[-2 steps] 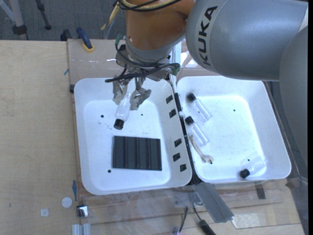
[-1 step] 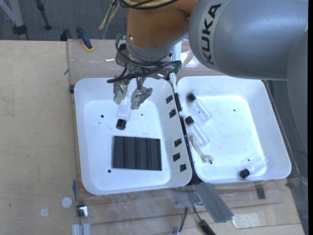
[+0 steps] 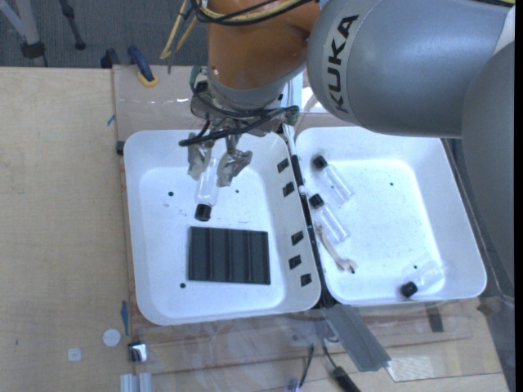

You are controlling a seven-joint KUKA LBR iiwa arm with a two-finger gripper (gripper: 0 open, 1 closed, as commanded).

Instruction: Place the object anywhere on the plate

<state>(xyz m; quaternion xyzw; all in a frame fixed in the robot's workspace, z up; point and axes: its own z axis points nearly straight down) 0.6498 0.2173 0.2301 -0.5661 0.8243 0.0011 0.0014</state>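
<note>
The arm [image 3: 409,47] is cut off by the top and right edges and hides the far rim of both bins. The clear tubes [image 3: 331,182] in the right bin [image 3: 466,219] are too faint to count. Small items [image 3: 110,337] off the left bin's [image 3: 143,243] near-left corner are too tiny to identify.

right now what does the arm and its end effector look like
The arm is bulky and rounded, with a smooth grey shell carrying dark KUKA lettering. Above the wrist sits a glossy orange band. Yellow and black cables loop over the orange section. Below it, a grey collar leads to the end effector, which has two slim metallic fingers and thin black wires around its base.
</note>
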